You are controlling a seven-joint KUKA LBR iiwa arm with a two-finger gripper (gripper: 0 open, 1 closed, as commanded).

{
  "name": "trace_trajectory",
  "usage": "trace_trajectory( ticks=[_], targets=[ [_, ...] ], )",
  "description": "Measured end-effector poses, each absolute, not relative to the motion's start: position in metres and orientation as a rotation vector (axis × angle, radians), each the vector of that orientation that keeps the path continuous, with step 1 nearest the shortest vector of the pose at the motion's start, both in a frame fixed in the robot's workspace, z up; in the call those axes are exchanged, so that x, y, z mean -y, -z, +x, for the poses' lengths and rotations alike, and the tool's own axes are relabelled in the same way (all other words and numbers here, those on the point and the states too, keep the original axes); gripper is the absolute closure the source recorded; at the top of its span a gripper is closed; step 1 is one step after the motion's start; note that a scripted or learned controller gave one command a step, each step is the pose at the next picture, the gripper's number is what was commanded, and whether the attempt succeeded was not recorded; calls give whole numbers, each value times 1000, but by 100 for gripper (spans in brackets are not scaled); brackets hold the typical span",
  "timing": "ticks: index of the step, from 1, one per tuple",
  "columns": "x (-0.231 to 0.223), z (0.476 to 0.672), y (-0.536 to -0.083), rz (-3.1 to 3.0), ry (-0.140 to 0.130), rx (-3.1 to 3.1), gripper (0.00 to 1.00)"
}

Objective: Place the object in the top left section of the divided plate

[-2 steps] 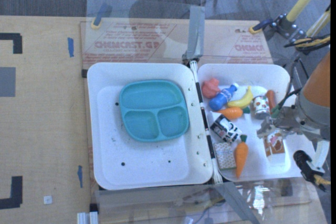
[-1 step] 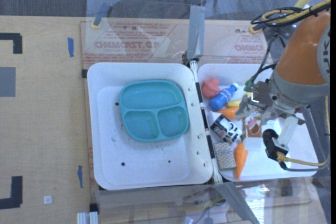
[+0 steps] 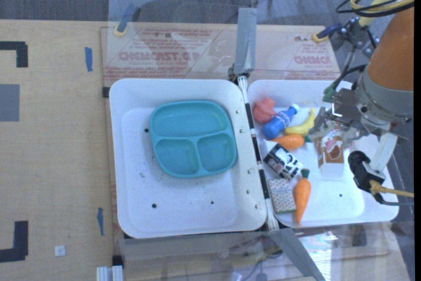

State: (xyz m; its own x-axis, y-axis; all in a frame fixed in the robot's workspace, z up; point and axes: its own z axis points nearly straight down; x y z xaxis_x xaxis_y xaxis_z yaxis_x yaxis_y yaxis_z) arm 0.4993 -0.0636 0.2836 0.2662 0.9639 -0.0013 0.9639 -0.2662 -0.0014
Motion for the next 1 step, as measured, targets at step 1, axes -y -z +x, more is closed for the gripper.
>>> trace_trajectory(
  ticks=[1],
  targets=[
    [29, 498, -211, -2488, -4, 1915, 100]
  ],
)
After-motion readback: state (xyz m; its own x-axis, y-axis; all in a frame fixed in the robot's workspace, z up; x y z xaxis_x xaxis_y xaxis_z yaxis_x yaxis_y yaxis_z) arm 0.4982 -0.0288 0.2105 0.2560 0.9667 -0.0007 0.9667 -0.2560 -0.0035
